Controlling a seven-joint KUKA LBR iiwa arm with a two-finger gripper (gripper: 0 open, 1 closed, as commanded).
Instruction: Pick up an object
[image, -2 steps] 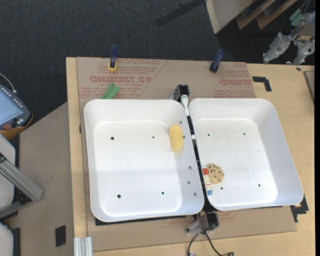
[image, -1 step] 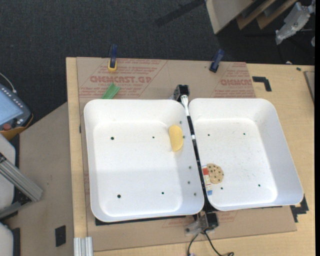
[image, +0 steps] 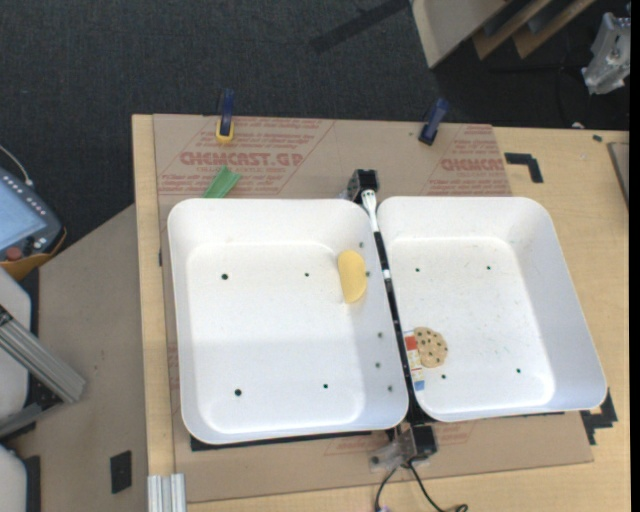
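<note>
The table (image: 100, 300) carries a brown board (image: 330, 140) with two white bins side by side on it. At the board's far edge, at about 11 o'clock, a yellow clamp (image: 226, 118) grips the rim, and a green strip (image: 222, 182) lies just beside the left bin's far corner.

The left bin (image: 200, 330) has a wide bare floor, marked by a few small dark dots. Its one object, a yellow piece (image: 352, 276), lies at about 2 o'clock in the bin, close to the right wall and apart from the far wall. The room to the piece's left and toward 6 o'clock is open.

A black strip (image: 385, 290) runs between the bins, with a black fitting at each end.

The right bin (image: 560, 290) holds a cookie (image: 430, 347) at about 8 o'clock, just beside its left wall, with a small red-and-blue tag touching its left side. The floor toward 3 o'clock is open. A blue clamp (image: 434, 120) sits at the board's far edge, at 12 o'clock from this bin.

A pale metal part shows at the top right corner; I cannot tell the state of the claw.
</note>
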